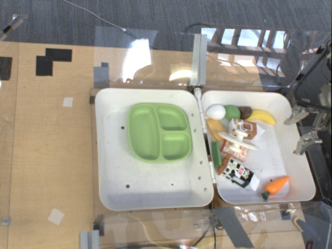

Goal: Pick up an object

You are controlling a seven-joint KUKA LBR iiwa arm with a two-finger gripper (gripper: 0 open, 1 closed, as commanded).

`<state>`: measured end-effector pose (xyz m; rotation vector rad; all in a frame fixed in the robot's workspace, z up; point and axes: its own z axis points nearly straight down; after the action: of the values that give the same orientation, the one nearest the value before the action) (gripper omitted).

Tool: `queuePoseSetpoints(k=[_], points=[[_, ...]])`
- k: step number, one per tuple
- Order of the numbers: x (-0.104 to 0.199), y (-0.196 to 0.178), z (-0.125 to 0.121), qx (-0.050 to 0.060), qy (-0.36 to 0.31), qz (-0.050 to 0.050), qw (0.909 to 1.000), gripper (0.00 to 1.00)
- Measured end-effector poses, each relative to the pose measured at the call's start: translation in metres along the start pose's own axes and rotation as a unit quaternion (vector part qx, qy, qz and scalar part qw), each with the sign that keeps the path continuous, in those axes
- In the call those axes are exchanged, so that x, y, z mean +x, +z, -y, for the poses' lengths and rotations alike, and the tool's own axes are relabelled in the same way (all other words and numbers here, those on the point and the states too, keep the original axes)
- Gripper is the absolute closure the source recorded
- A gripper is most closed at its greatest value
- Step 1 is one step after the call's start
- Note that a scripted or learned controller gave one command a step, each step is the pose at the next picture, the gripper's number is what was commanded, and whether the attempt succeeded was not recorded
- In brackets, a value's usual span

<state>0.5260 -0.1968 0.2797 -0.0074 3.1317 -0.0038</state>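
Note:
The right bin [277, 162] holds a heap of small things along its left side. Among them are a white egg [215, 111], a green ball [232, 112], a yellow banana [261, 117], a small printed box [244, 128] and a black-and-white carton [238, 173]. An orange carrot [276, 185] lies alone near the front right corner. My gripper [301, 129] hangs over the bin's right rim, well right of the heap, open with nothing between its fingers.
The left bin [114, 185] carries a green divided plate [159, 132] in its middle. A metal divider [205, 139] separates the two bins. Wooden bench top lies to the left, and dark frame parts stand at the far right.

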Motion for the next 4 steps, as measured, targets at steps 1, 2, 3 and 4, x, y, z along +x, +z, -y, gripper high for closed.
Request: queuePoseSetpoints(k=[1,2,3,4], points=[[0.001,0.137,-0.047,-0.003,0.021,-0.006,0.9998,0.00],[-0.053,0.189,-0.069,0.000,0.091,0.004,0.9958,0.00],[-0.052,0.189,-0.111,0.000,0.136,0.005,0.9907,0.00],[-0.032,0.189,-0.109,-0.001,0.199,0.006,0.9800,0.00]])
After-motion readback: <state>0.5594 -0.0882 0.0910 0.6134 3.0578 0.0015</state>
